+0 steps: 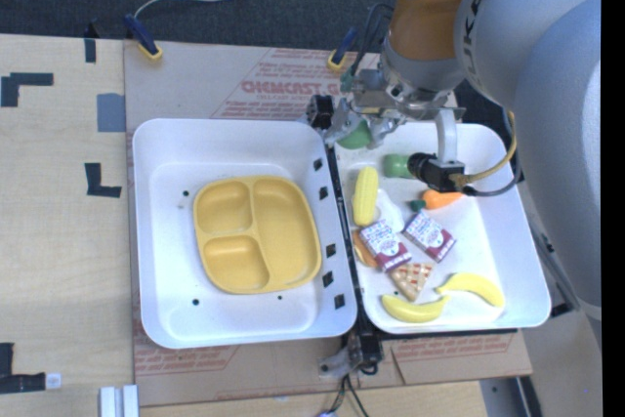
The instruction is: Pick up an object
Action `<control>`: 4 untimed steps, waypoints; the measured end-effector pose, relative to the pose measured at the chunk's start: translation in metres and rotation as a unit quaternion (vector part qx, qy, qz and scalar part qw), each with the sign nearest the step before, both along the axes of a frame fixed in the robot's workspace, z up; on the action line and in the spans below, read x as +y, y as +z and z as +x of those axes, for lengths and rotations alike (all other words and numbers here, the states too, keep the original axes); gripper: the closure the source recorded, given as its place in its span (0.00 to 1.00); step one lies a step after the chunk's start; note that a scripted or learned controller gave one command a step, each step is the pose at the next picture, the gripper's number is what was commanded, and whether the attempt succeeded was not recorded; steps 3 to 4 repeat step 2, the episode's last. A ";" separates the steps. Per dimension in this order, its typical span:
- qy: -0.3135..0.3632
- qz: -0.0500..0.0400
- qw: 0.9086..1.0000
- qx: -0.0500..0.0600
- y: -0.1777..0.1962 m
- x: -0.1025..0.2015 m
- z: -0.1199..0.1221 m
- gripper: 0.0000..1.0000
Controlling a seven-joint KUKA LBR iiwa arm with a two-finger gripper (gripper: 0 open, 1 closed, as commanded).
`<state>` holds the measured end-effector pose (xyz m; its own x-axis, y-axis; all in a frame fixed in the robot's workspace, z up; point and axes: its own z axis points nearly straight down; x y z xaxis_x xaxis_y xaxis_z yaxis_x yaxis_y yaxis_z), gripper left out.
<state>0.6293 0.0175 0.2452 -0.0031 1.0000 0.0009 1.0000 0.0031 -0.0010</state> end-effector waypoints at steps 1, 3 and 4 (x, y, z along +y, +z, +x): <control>0.000 0.000 1.000 0.000 0.021 0.066 -0.037 1.00; -0.002 -0.001 1.000 0.000 0.015 0.003 -0.065 1.00; -0.002 -0.001 1.000 0.000 0.015 0.003 -0.065 1.00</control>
